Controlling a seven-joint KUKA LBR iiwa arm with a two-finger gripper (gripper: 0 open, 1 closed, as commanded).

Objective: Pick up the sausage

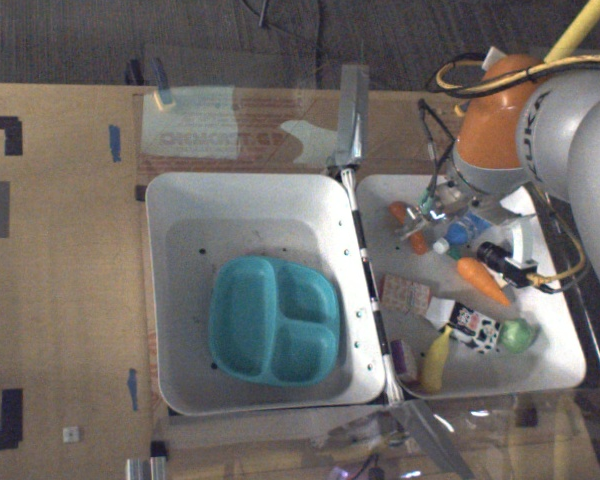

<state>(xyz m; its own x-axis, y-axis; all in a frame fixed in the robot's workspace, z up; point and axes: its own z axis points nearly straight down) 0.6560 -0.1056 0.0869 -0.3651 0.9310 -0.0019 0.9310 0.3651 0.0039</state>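
Right now our hand (pixel 427 218) hangs over the right bin (pixel 565 363), directly above the reddish sausage (pixel 408 224) near the bin's upper-left corner; its state we cannot tell. Crowded neighbours, like the carrot (pixel 482 279), could get pinched instead, we judge.

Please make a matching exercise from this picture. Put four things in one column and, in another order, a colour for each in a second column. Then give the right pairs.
Things:
1. divided plate in the left bin
2. carrot in the right bin
3. banana near the front of the right bin
4. small round fruit at the right bin's front right

Colours:
A. yellow
B. green
C. teal
D. orange

Pairs: 1-C, 2-D, 3-A, 4-B
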